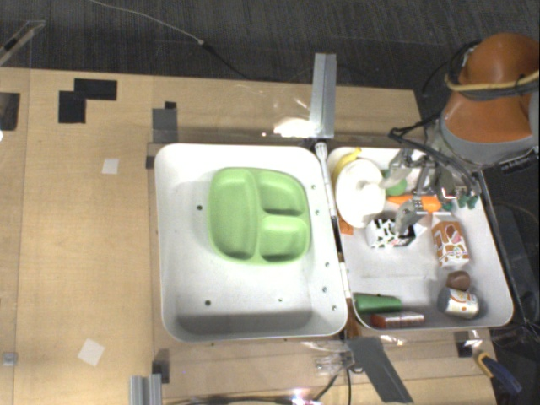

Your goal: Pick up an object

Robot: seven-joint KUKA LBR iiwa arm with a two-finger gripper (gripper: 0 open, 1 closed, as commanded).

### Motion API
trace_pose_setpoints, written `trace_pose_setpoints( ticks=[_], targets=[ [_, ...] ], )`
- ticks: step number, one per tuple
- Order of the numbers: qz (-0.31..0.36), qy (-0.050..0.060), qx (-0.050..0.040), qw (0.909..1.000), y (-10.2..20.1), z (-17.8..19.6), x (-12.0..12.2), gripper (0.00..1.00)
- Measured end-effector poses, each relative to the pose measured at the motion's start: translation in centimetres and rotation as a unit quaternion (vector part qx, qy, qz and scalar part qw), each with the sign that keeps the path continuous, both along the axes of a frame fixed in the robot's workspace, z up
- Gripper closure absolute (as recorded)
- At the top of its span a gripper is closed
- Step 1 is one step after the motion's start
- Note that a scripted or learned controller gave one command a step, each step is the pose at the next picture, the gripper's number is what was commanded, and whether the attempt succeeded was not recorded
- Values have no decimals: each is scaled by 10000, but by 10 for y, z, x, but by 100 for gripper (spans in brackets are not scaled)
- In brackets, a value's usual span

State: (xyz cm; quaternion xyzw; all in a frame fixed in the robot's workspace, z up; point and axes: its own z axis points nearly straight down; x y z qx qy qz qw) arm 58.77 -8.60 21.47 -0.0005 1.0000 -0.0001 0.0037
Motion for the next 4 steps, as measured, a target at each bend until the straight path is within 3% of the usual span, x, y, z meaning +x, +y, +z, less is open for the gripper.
trace_pose_setpoints(
  ticks=[1, 2, 3, 4],
  targets=[
    [-1041, -17, 6, 9946, -31, -118, -13, 0],
    [-1536, 9, 12, 9881, -26, -113, -46, 0],
    [-2352, -60, 14, 9719, -36, -124, 34, 0],
    [-3064, -43, 29, 9519, -49, -125, -14, 0]
  ],
)
